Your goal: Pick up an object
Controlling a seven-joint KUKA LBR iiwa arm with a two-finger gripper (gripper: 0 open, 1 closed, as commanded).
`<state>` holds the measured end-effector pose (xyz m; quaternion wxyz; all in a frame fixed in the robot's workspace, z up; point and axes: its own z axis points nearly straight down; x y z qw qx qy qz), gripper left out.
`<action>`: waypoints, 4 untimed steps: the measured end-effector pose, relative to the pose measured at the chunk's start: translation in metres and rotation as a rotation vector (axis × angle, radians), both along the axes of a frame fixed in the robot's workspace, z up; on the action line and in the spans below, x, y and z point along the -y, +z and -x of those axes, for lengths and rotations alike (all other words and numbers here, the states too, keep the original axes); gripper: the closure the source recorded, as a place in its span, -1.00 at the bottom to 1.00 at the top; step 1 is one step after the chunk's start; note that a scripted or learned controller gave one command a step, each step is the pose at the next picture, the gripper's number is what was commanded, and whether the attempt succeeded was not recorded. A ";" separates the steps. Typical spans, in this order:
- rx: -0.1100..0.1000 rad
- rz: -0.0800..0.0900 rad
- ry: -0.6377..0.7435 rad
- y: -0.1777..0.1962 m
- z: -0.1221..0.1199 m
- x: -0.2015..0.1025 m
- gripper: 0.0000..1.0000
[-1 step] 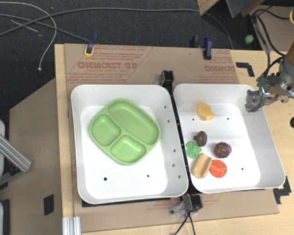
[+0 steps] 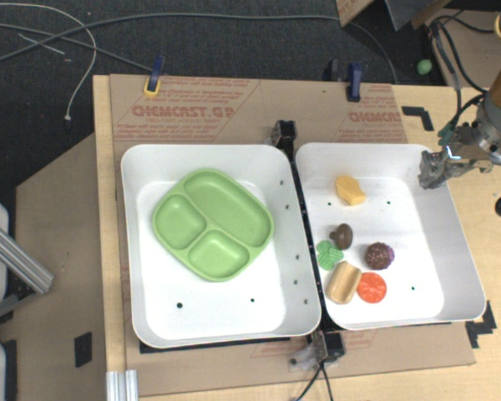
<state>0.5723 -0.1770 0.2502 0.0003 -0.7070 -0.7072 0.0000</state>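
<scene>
gripper [image 2: 432, 172] at the right bin's [image 2: 451, 249] upper right rim, nothing seen between its fingers; how far they are parted cannot be told.
the candidates lie in the right bin: a yellow piece [image 2: 350, 190] alone near the top, and lower down a close cluster of brown nut [image 2: 341, 236], green piece [image 2: 329, 254], tan cylinder [image 2: 344, 281], red disc [image 2: 371, 288] and purple ball [image 2: 379, 256]. all look like small, light, stiff toy food, likely smooth and prone to slip. the yellow piece stands well apart from the rest; a grip across its shorter sides seems safest.
</scene>
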 end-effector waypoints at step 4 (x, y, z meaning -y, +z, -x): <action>0.001 -0.001 -0.001 -0.146 0.008 -0.009 1.00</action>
